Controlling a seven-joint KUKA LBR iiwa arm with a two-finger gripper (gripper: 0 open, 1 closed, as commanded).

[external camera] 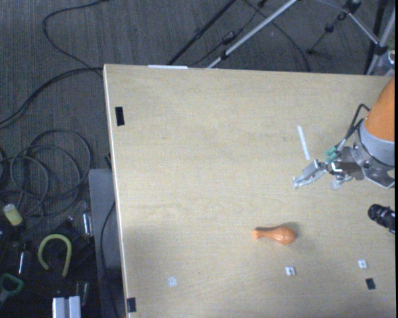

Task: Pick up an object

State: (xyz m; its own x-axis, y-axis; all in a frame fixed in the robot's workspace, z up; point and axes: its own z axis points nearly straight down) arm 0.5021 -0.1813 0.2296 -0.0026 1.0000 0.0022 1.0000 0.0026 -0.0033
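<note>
An orange, pear-shaped object (276,234) lies on its side on the pale wooden bench top (205,171), with its narrow end pointing left. My gripper (304,177) hangs above and to the right of it and reaches in from the right edge, below the arm's orange band (387,116). Its silver fingers point left, and it is open with nothing between them. A gap of bare wood separates the gripper from the orange object. A thin white stick (303,142) lies just above the gripper.
A black part (382,216) juts in at the right edge. Small square markers (290,270) dot the bench's near right, and black tape (119,116) sits by the left edge. Cables and tools cover the floor to the left, with tripod legs behind.
</note>
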